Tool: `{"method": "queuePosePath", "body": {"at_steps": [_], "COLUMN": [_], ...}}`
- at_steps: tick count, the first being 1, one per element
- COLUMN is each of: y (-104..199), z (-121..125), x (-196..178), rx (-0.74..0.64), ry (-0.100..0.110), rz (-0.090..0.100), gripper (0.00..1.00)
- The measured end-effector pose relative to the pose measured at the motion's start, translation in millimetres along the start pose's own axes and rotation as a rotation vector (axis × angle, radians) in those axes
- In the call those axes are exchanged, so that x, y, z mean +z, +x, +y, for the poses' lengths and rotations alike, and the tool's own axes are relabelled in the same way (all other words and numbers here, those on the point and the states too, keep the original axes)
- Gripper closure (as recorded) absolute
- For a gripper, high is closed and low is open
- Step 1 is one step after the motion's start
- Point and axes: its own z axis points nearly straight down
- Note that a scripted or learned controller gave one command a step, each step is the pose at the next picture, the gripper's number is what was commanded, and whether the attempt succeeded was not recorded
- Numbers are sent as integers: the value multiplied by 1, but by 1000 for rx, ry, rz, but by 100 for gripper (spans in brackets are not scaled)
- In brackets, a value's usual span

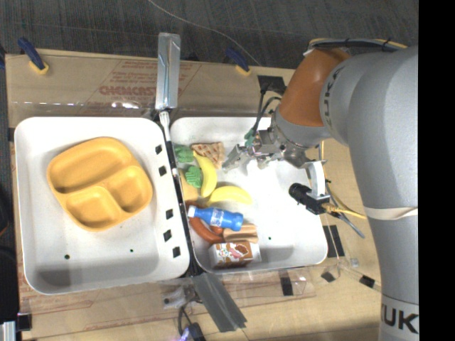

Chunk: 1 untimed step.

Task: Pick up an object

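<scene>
Objects for picking lay along the right bin's (313, 244) left wall: a waffle (207, 150), a banana (217, 185), a blue bottle (217, 217), a sausage (207, 231) and a brown packet (233, 253). In the left bin (43, 268) we saw a yellow divided tray (99, 182). The hand (245, 156) hovered beside the waffle, fingers spread, pinching nothing.

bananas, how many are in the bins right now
2. One banana stands nearly upright in the right bin, near the divider; the other banana lies crosswise just below and right of it, above the blue bottle. More could be hidden under the pile.
</scene>
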Motion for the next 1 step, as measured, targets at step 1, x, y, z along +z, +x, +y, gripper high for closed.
{"method": "queuePosePath", "body": {"at_steps": [1], "y": [43], "z": [46], "x": [3], "rx": [-140], "ry": [-1], "rz": [1], "gripper": [0]}}
